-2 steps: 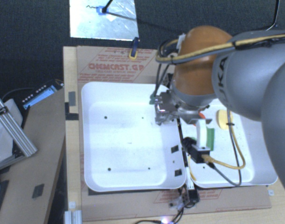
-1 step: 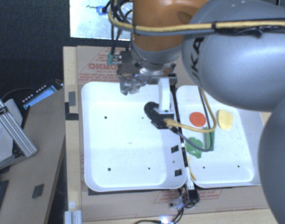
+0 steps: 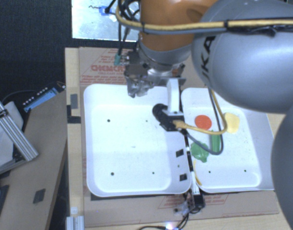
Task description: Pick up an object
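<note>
The left shallow white plastic bin (image 3: 132, 162) shows bare floor with a few small dark dots, and nothing that looks like a pick target lies on the part in view. Above its far rim hangs the grey two-finger gripper (image 3: 136, 87), under the orange-banded wrist; whether it is wide or narrow I cannot tell, and nothing shows beneath it as held. Further right, the right shallow white plastic bin (image 3: 242, 176) holds the candidates: a flat green plastic piece (image 3: 200, 151) near the divider, a round orange-red disc (image 3: 203, 122) behind it, and a pale yellow block (image 3: 232, 122) just beside the disc on its right. A yellow cable (image 3: 204, 131) loops across these objects. By my reading the step in hand is the approach, with no pick made yet. The next move likely calls for carrying the gripper rightward over the divider, then descending on one object while keeping clear of the cable.
</note>
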Controlling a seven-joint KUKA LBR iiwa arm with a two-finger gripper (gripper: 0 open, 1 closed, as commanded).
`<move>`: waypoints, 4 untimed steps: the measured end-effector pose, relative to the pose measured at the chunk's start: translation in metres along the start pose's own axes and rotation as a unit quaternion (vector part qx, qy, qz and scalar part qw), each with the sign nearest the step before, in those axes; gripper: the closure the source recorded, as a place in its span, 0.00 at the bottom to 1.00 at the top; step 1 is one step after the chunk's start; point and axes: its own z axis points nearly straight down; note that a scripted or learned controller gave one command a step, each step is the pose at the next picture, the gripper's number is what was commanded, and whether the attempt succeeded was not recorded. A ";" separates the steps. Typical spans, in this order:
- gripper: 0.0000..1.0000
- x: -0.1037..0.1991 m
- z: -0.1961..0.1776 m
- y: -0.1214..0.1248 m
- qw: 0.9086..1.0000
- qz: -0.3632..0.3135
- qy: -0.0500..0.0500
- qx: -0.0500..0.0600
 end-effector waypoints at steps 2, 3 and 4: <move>1.00 0.015 0.015 -0.055 1.000 0.001 -0.001 0.004; 1.00 0.014 0.003 -0.053 1.000 0.000 0.000 0.001; 1.00 -0.021 -0.157 -0.045 1.000 0.004 0.002 -0.006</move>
